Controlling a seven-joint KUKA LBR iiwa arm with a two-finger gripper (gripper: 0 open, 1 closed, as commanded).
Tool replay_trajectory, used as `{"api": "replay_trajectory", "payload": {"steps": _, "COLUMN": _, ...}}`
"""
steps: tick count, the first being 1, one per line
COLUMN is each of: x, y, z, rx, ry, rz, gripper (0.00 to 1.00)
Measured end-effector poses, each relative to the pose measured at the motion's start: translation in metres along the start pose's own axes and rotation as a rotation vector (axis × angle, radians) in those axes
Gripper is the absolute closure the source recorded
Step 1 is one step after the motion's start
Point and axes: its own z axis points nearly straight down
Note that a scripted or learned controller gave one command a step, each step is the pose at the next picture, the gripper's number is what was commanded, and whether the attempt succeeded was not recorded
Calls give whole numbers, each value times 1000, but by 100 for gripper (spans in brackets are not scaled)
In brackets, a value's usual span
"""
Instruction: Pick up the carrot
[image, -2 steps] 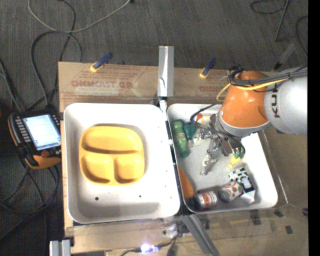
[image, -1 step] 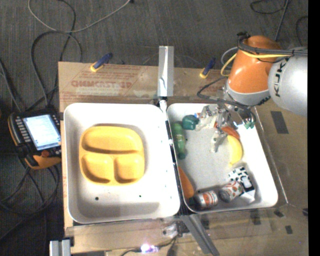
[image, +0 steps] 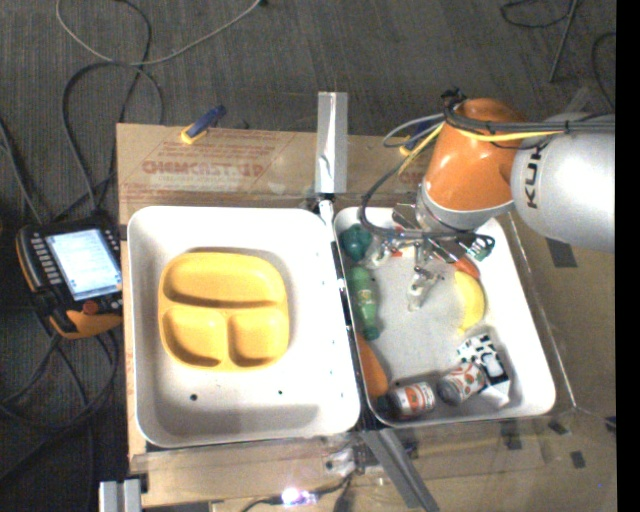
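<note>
The carrot (image: 372, 368) is a slim orange piece lying along the left wall of the right bin (image: 535, 385), near its front. My gripper (image: 422, 283) hangs over the middle of that bin, behind and to the right of the carrot and well apart from it. It is open and holds nothing. The orange wrist band (image: 470, 165) sits above it and hides part of the bin's back.
A green bottle (image: 364, 297) and a teal round object (image: 354, 242) lie behind the carrot by the same wall. A banana (image: 472, 303) lies right of the gripper. Two cans (image: 412, 398) and a black-and-white item (image: 486, 362) sit at the front. The left bin (image: 150, 400) holds a yellow divided tray (image: 226, 305).
</note>
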Motion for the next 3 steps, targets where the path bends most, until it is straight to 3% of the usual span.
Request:
{"api": "replay_trajectory", "payload": {"steps": 1, "x": 107, "y": 99, "z": -3, "rx": 10, "ry": -10, "rz": -92, "gripper": 0}}
{"api": "replay_trajectory", "payload": {"steps": 2, "x": 53, "y": 42, "z": -1, "rx": 0, "ry": -3, "rz": -160, "gripper": 0}}
{"api": "replay_trajectory", "payload": {"steps": 3, "x": 79, "y": 106, "z": -94, "rx": -13, "ry": 3, "rz": -226, "gripper": 0}}
